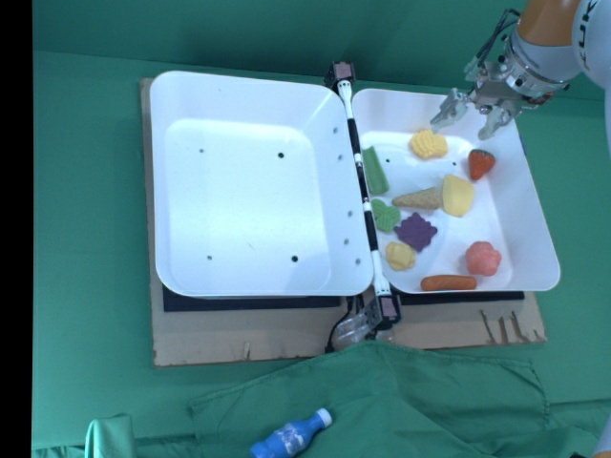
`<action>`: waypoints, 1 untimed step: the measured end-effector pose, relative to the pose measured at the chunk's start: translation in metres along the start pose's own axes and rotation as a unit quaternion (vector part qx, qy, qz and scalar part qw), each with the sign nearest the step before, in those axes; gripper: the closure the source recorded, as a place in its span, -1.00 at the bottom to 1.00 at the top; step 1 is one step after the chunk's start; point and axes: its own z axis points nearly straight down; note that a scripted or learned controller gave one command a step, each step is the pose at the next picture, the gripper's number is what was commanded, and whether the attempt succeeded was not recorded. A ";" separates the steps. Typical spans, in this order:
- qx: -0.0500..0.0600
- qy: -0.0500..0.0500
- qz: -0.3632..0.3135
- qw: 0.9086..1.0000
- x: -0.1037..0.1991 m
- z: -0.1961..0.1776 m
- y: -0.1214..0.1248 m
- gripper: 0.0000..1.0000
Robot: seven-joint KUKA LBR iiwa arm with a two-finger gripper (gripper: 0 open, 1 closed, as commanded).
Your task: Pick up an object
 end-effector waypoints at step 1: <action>0.001 0.000 0.000 1.000 0.032 0.082 -0.047 -1.00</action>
